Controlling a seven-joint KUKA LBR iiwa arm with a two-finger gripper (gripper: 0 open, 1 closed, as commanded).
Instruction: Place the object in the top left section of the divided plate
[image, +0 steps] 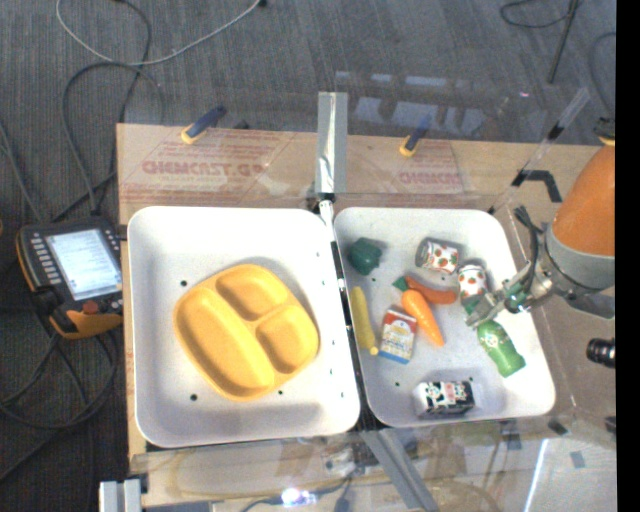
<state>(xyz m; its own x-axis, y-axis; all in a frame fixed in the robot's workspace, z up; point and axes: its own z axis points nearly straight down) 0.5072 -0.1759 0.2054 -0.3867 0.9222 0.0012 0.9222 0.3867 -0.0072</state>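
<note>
Closest to me, along the right bin's (520, 395) front edge, lies a black-and-white carton (446, 396), and just behind it a green bottle (499, 346), a small juice box (398, 334), a carrot (424, 312) and a yellow stick (362, 320) against the dividing wall. The gripper (497, 301) hangs low among this clutter just above the bottle, beside a small can (438, 256); whether it grips anything I cannot tell. The yellow divided plate (248, 329) sits alone in the left bin (150, 250), well apart, with a dark green piece (365, 256) further back.
</note>
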